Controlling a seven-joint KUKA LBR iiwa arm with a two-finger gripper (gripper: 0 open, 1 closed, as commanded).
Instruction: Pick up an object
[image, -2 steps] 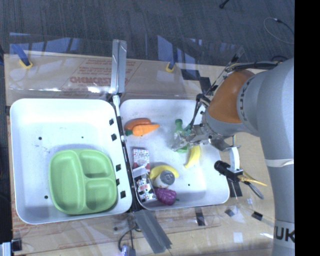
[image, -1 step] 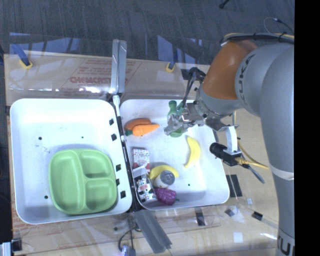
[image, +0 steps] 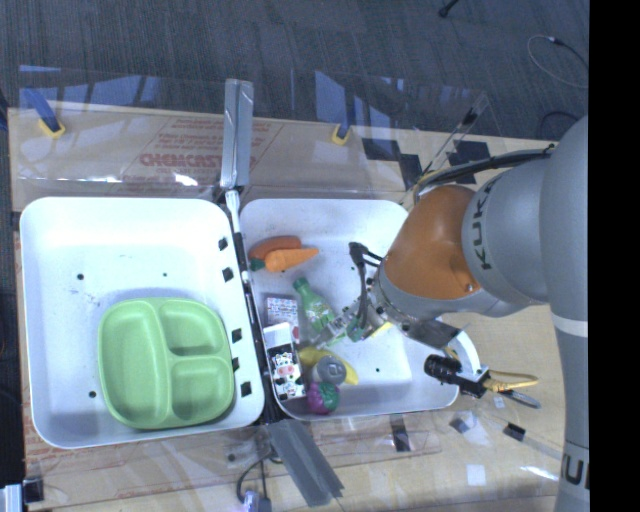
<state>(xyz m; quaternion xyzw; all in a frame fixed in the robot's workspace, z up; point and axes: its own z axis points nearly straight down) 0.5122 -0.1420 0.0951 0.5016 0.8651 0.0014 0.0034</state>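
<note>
My gripper (image: 352, 322) hangs low in the right bin (image: 395, 215), under the orange wrist band. Its tip sits against the lower end of a clear green bottle (image: 310, 303), which lies slanted in the middle of the bin. Nothing shows as lifted. An orange carrot (image: 292, 258) and a brown sausage-shaped piece (image: 274, 243) lie at the bin's back left. A small white and red packet (image: 279, 309) and a white carton with black figures (image: 285, 368) lie along the left wall. A yellow piece (image: 314, 354), a grey round can (image: 332, 372) and purple grapes (image: 321, 398) are bunched at the front.
The left bin (image: 60, 240) holds a light green divided plate (image: 165, 362) at its front. A grey metal divider (image: 236, 150) runs between the bins. The arm's bulk covers the right bin's right half.
</note>
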